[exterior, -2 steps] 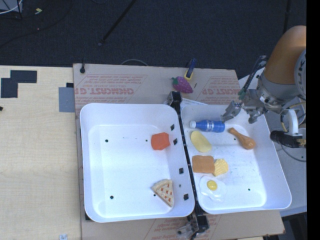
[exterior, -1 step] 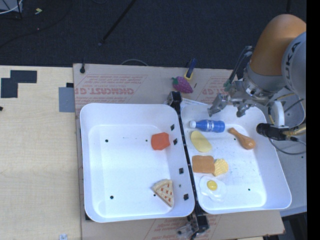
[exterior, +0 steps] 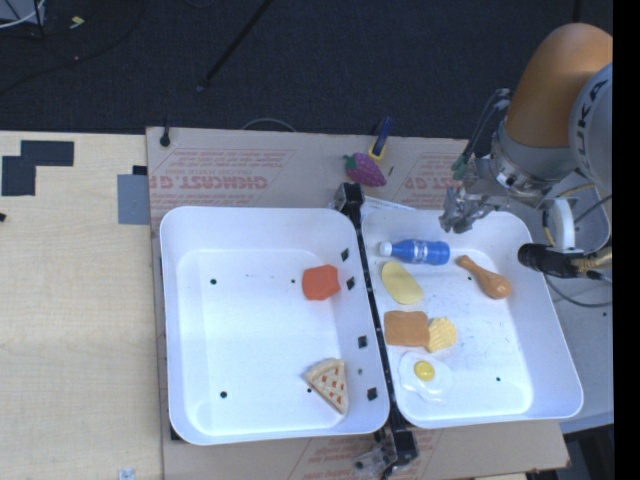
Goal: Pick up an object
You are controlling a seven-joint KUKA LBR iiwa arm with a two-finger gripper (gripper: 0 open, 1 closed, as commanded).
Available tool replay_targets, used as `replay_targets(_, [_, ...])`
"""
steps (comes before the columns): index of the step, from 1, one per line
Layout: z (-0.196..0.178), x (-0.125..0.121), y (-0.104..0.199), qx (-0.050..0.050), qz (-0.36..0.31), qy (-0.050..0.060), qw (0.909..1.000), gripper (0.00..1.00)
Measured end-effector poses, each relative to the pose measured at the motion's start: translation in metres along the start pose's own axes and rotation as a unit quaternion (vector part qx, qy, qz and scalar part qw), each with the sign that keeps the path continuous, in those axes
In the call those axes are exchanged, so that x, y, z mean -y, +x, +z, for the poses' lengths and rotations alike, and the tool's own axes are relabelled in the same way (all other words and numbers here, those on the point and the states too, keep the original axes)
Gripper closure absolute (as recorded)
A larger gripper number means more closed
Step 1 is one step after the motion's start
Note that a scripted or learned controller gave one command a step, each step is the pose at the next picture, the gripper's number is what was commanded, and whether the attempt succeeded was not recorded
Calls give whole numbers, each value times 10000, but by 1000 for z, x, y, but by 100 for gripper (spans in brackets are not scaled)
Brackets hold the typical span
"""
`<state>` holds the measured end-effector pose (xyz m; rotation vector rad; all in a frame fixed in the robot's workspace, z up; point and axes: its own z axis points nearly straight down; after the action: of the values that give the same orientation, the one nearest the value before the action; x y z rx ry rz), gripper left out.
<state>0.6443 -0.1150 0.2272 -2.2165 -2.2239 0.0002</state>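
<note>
Tool above blue bottle

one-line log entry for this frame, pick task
phase: approach | gripper: above far edge of right bin, nothing seen between fingers | nearest: blue bottle, drumstick | left bin: orange block, waffle wedge

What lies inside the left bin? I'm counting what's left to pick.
Inside the left bin: an orange block near its right wall and a waffle wedge at the lower right. Nothing there is covered.
</note>
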Motion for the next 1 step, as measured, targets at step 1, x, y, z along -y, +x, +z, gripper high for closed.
replay_targets(1, [-130, -1, 13, 12, 7, -73, 10000, 100])
